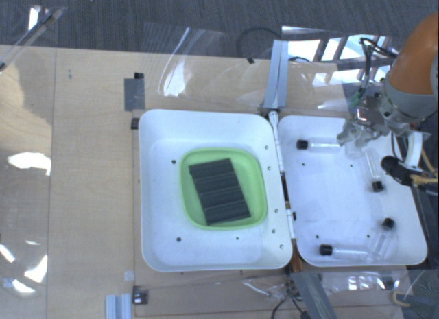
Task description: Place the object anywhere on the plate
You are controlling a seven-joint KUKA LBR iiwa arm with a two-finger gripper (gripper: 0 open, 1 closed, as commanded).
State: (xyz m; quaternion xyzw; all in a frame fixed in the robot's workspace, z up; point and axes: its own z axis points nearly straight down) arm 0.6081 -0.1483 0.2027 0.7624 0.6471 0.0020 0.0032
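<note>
One pair of fingers [357,132] hangs at the end of the arm [411,98], well to the right of the green plate [258,173] and somewhat farther from the camera than it. We cannot tell whether the fingers are wide or narrow, as they blur against the white bin floor beneath them. We see nothing clearly between them.

Just plate-side of the fingers lies a clear vial [319,145], its black cap pointing toward the plate. A second vial [374,172] lies on the far side of the fingers from the plate, slightly nearer the camera. Two more vials [341,250] [381,240] rest to the right of the plate, nearer the camera than its front rim. All four lie in the right bin [329,194], which stands immediately to the right of the bin that bears the plate.

The orange band [420,53] of the arm sits beyond the fingers, farthest from the plate.

The dark ribbed block [218,191] lies flat on the plate, near its centre, turned slightly askew to the rim. Green shows around the block on all sides.

The plate sits in the middle of the left bin [158,173]. Both bins rest on the pale wooden table [82,173], which extends well to the left of the plate.
</note>
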